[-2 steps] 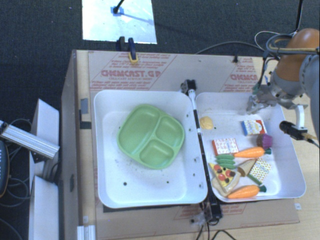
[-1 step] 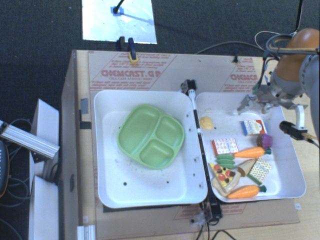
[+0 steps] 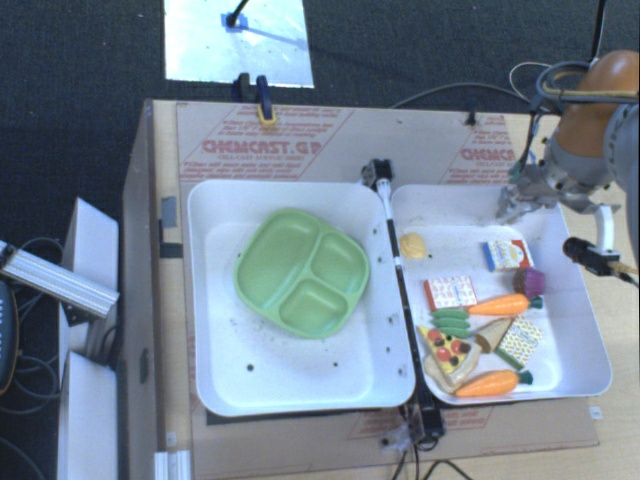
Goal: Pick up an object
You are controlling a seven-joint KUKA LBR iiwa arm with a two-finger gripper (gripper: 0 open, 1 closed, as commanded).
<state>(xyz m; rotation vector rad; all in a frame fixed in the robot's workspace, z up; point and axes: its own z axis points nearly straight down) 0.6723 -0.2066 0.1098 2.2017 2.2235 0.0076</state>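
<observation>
Overhead, 2 shallow white bins sit side by side on the bench. The left bin (image 3: 225,388) holds a green divided plate (image 3: 303,272) with 3 compartments, lying flat near its middle. The right bin (image 3: 590,353) holds the small things: a pale yellow lump (image 3: 412,245) near the divider, a blue-and-white carton (image 3: 506,255) toward the far right, a purple piece (image 3: 534,282) just below it, a red-edged card (image 3: 451,292), an orange carrot (image 3: 500,306) lying across, a green pod (image 3: 452,320) beneath it, a pizza slice (image 3: 449,352) by the near-left corner, a patterned wedge (image 3: 518,340), and a second carrot (image 3: 490,384) against the near rim.

The arm (image 3: 590,128) enters at the upper right, partly cut off by the frame edge. Its gripper (image 3: 520,203) hangs over the far edge of the right bin, apart from every object. The tips are small and blurred against the white rim, so whether they are spread or closed cannot be told; nothing is seen between them.
</observation>
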